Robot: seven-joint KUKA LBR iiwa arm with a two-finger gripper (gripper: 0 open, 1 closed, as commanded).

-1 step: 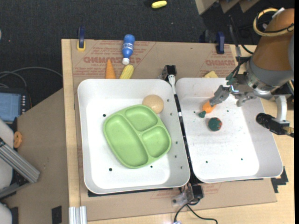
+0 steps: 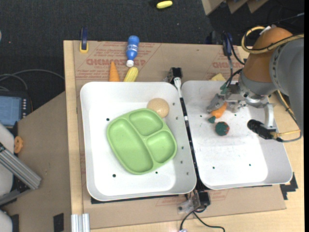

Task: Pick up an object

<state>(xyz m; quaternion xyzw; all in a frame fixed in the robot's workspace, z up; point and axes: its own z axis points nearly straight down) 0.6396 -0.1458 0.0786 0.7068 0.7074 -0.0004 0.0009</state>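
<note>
**Ana:** Gripper (image 2: 223, 103) is hanging low over the right bin (image 2: 241, 168), near its far edge, with the grey arm (image 2: 285, 66) reaching in from the right. Are you following which step it is working on?

**Ben:** I am judging it as the approach to a grasp, or the very start of closing. An orange carrot-like piece (image 2: 218, 112) is lying right beneath the fingers, touching or nearly touching them.

**Ana:** Are the fingers gripping it?

**Ben:** I cannot tell. They are blurring into the metal hardware, so how wide they are standing is not readable, and nothing is clearly sitting between them.

**Ana:** What else is lying nearby?

**Ben:** A small dark green ball (image 2: 221, 128) is sitting just beside the orange piece, toward the near side. In the left bin (image 2: 96, 129), a green divided plate (image 2: 141, 140) is lying with a beige round object (image 2: 159, 107) touching its far rim. On the table (image 2: 159, 54) behind the bins, a blue bottle (image 2: 132, 50), a corn cob (image 2: 131, 74) and another carrot (image 2: 113, 72) are resting.

**Ana:** So what is the next move calling for?

**Ben:** I am thinking it needs the fingers straddling the orange piece squarely, closing firmly, then lifting straight up, keeping off the green ball.
</note>
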